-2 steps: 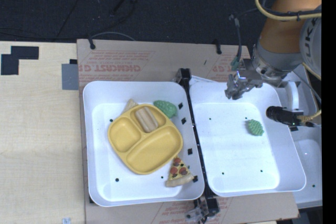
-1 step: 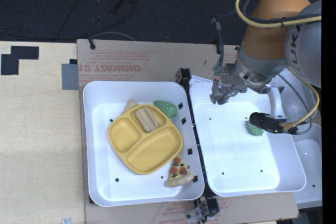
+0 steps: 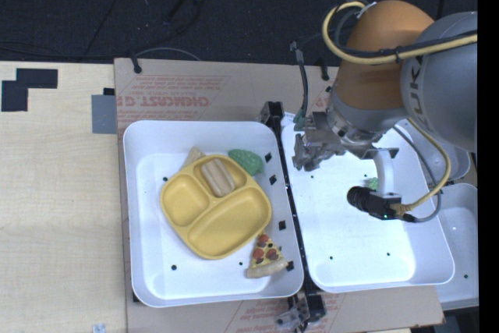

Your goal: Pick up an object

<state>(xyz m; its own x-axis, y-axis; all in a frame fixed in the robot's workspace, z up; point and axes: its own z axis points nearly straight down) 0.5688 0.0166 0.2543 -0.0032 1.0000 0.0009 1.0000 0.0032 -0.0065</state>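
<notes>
Tool (image 3: 308, 156) sits upper left of right bin (image 3: 374, 261), by divider; can't tell its state. Your targets all lie frame-left in left bin (image 3: 148, 261): yellow tray (image 3: 234, 222) with hotdog (image 3: 217, 176), green piece (image 3: 246, 161) nearest, pizza slice (image 3: 267, 256) lower.

arm (image 3: 405, 66): cut off at right edge | gripper (image 3: 308, 156): fingers too dark to read | green thing (image 3: 373, 184): mostly hidden behind arm's black fitting | beige piece (image 3: 192, 156): largely hidden under yellow plate (image 3: 217, 207)
</notes>
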